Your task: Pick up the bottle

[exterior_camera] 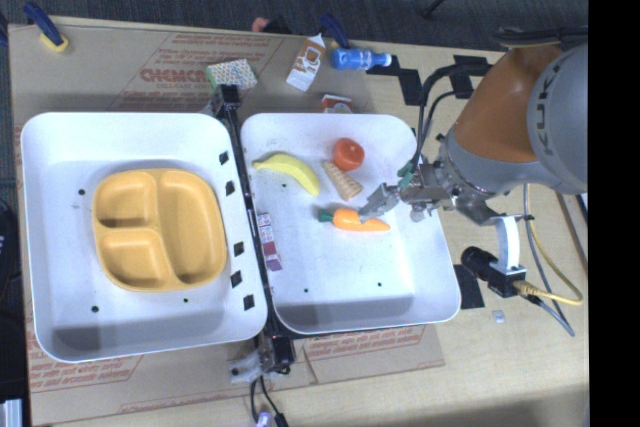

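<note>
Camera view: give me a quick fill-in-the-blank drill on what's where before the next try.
1. The yellow tray lies in the ____ bin.
2. The banana lies in the right bin, ____ of the tomato in the view.
3. The gripper hangs over the right bin, just above the ____ in the view.
4. The blue bottle lies ____ both bins, on the cardboard at the far side.

Missing words: left; left; carrot; outside

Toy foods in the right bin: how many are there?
4. The banana lies at the upper left, the tomato upper middle, the cone below it, the carrot near the claw.
</note>
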{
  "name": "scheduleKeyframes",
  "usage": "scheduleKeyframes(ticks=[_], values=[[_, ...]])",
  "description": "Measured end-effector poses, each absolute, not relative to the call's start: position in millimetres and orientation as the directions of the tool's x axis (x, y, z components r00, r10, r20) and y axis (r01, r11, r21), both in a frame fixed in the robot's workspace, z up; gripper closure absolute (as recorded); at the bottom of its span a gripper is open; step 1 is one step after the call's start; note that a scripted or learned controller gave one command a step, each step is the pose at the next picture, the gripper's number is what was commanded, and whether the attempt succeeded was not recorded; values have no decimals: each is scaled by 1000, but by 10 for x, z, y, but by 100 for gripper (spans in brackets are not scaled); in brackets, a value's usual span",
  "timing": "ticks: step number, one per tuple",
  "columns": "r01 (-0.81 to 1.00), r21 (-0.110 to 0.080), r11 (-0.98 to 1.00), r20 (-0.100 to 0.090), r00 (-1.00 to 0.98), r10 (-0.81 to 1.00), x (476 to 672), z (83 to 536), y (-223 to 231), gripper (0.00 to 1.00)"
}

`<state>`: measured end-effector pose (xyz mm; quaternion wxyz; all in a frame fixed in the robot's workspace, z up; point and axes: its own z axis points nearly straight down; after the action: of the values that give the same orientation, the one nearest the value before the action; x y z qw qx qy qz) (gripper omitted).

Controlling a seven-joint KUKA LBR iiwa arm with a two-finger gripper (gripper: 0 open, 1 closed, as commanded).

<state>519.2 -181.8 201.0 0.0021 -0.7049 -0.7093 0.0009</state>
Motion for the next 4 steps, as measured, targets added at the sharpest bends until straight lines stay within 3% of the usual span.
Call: scheduleKeyframes(ticks=[1, 2, 3, 4], values=[[1000, -6, 11, 3, -11, 1000, 5196, 2110, -1815, 100], [999, -5, 40, 2, -40, 999, 4756, 1652, -1905, 100], [923, -3, -385, 0, 385, 923, 4760, 2027, -2113, 100], [986, -6, -167, 3, 167, 986, 4764, 2071, -1969, 100]])
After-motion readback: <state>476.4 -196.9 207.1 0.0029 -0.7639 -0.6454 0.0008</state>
